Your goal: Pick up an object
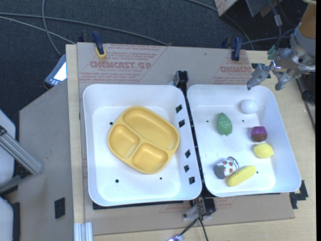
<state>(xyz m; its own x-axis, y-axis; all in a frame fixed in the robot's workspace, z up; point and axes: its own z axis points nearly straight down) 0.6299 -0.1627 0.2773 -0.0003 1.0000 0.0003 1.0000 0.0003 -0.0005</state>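
The gripper (pixel 267 79) hangs over the far right corner of the right bin (pixel 288 149), its two fingers spread apart and grasping nothing. Below it in that bin lie the loose objects — a white ball (pixel 248 105) nearest the fingers, a green leafy piece (pixel 224 124) toward the middle, a purple fruit (pixel 259 133) with a yellow lemon (pixel 263 150) just beside it, and at the near edge a yellow banana (pixel 241 175) touching a small grey-and-red toy (pixel 225 167). The left bin (pixel 95 134) holds a yellow divided plate (pixel 143 139) — three compartments, lying flat.
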